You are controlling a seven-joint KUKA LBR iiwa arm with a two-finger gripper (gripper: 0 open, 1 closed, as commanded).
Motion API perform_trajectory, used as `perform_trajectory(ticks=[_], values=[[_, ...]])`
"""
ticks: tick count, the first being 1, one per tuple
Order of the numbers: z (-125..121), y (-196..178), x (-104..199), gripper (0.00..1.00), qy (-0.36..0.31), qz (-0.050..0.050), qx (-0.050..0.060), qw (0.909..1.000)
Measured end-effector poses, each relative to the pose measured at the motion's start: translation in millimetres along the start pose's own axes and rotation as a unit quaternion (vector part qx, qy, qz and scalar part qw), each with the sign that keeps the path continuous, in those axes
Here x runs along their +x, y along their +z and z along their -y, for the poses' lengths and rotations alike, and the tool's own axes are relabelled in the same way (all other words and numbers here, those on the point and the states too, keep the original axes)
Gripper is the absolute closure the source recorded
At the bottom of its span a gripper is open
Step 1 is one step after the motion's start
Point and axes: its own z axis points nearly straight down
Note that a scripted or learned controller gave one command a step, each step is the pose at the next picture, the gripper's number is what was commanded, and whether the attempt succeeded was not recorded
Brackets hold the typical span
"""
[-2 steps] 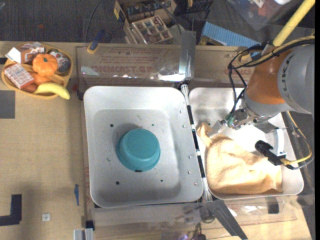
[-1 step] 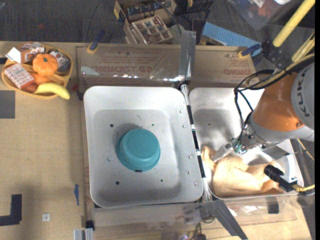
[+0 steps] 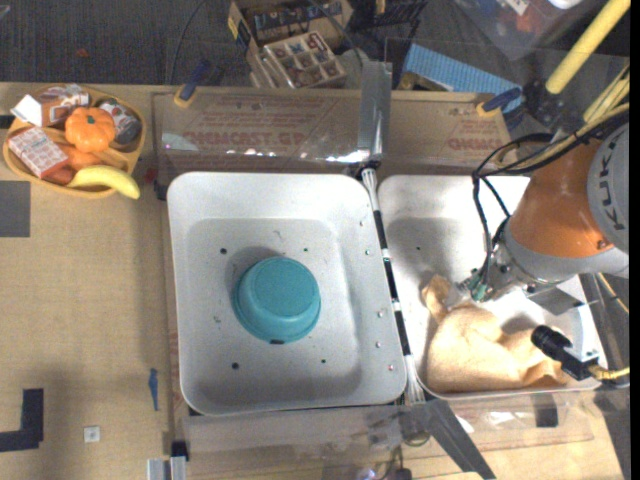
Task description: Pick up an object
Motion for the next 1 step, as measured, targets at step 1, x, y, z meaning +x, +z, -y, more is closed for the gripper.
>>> perform_trajectory(ticks=[1], values=[[0.1, 0.0, -0.1, 0.00, 0.000, 0.000, 0.000, 1.0000]])
